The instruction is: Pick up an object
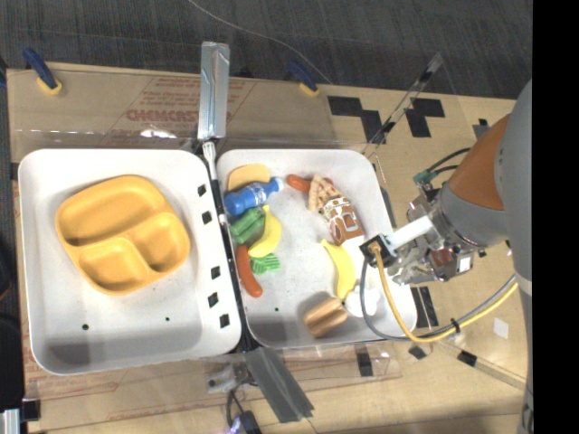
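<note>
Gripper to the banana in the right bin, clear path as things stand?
Probably yes. The gripper sits at the right bin's right rim, just beside the banana. Nothing lies on top of it; the bun and the waffle-like piece crowd its ends.

Grey arm w/ orange band reaches in from right, wrist angled down-left, gripper [373,250] low by bin's right edge.

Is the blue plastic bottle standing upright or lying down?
Lying down: the blue plastic bottle rests on its side in the right white bin, cap pointing right.
</note>
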Tool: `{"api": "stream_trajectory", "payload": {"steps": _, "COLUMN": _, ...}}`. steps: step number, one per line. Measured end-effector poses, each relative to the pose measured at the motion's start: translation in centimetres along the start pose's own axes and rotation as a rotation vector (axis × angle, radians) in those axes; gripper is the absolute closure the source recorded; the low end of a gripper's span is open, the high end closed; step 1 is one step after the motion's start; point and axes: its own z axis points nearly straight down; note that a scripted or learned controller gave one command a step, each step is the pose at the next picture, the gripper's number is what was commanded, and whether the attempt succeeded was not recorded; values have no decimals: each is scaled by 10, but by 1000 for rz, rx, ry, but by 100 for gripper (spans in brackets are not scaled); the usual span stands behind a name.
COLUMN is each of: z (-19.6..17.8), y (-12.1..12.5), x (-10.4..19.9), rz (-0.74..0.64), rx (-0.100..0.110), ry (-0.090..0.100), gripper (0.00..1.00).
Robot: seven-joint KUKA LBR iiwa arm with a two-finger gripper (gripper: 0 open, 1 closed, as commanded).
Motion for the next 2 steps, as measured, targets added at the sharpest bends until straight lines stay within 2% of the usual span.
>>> {"api": "stream_trajectory", "payload": {"steps": 1, "z": 121, "y": -49, "x": 62, "rz": -76, "rx": 7, "ry": -10, "gripper": 100}}
{"api": "stream_trajectory", "payload": {"steps": 2, "z": 115, "y": -66, "x": 130, "rz": -27, "rx": 3, "ry": 0, "gripper": 100}}
